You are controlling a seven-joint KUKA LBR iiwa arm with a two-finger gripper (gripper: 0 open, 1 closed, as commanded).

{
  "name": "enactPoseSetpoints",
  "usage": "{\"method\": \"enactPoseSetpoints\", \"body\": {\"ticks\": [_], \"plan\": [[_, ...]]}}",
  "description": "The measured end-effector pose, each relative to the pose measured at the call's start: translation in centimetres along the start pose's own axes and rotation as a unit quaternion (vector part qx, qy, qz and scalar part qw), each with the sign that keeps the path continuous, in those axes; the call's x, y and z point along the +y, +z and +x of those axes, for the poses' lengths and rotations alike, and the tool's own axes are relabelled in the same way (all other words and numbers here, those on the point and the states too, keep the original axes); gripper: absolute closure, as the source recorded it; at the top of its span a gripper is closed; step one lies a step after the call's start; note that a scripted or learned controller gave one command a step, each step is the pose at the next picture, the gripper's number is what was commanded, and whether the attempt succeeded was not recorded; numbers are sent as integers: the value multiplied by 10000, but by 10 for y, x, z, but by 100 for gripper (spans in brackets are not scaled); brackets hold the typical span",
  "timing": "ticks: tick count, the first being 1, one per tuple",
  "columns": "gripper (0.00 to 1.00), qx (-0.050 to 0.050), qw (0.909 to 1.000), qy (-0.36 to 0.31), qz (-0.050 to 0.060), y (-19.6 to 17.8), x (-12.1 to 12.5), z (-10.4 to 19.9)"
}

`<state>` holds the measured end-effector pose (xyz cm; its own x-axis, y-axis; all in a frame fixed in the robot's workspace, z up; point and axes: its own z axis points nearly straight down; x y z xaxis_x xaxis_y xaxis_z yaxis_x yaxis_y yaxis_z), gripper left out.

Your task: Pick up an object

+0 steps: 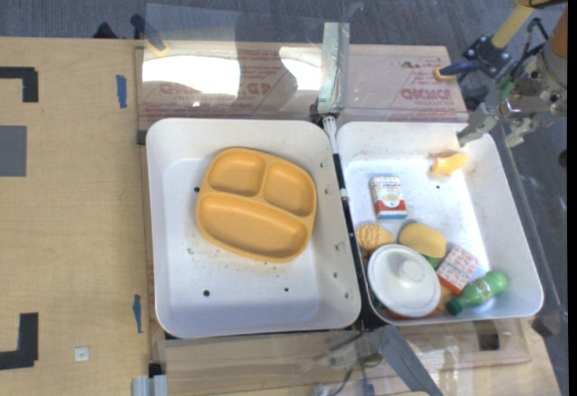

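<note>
Plastic clutter in right bin, nothing gripped

Lying loose in the right bin (514,205): a small yellow-orange piece (448,164) near the far wall, a red-and-white carton (388,197) mid-bin, a ridged tan biscuit (372,235), a yellow potato-shaped piece (423,239), a white lidded bowl (406,278), a red-and-white packet (458,267) and a green bottle (478,290) along the near wall. Sitting alone in the left bin (171,295): a three-part orange tray (258,202).

Hovering at the right bin's far right corner, just beside the yellow-orange piece: the gripper (491,119), carrying nothing visible. Jaw spread not readable at this slant; cannot tell.

Judging all as light, stiff toy plastic, likely slick. Judging the yellow-orange piece as nearest and clear on all sides, best pinched across its short width. Carton standing apart too, flat faces suiting a squeeze. Bottle likely rolling; bowl and tray too broad except at a rim. Near-wall items crowding together, touching, risking a snag
</note>
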<state>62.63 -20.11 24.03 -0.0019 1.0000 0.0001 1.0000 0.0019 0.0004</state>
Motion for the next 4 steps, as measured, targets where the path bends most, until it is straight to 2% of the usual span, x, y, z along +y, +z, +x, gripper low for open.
{"method": "enactPoseSetpoints", "body": {"ticks": [1, 2, 3, 4], "plan": [[0, 2, 9760, 2179, 24, 33, -17, 4], [0, -1, 9772, 2123, -10, 145, -10, 43], [0, 0, 9999, 108, -22, 104, 2, 105], [0, 27, 9899, 1419, -70, 145, -7, 98]]}}
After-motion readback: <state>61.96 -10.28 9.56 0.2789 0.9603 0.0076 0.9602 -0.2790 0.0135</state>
